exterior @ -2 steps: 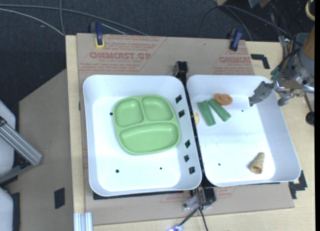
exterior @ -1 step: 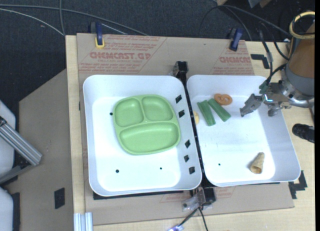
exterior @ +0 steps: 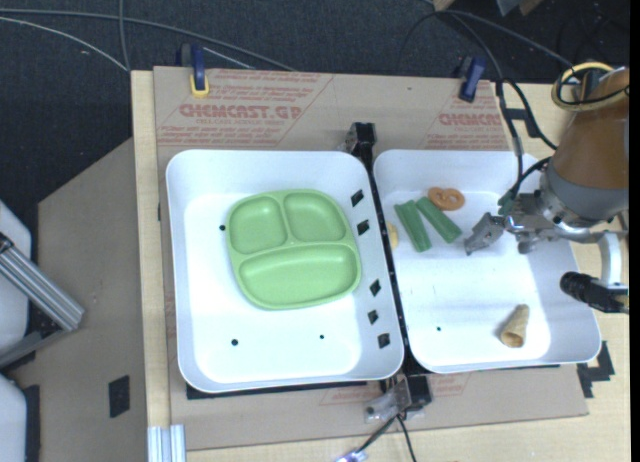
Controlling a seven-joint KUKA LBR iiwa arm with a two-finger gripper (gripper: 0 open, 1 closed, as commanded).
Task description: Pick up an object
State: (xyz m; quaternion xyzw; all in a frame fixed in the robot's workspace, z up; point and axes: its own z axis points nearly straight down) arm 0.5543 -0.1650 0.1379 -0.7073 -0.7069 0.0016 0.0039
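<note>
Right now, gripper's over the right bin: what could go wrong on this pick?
The two green sticks lie side by side, so a descent there might catch both or nudge one aside. The orange ring sits close beside them and near the bin wall, leaving little room. The gripper hovers beside them, holding nothing.

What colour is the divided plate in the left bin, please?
Light green, seen in the camera view: the divided plate.

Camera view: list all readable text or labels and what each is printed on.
"CHEMCAST GP": red print on the brown board under the bins, upper left, readable though partly blurred.
"CHEMCAST": same red print repeated on the board at upper right, above the right bin, partly cut off.
Smaller red lines beneath each: too blurred to read.
Green divided plate, left bin: no text visible.
</note>
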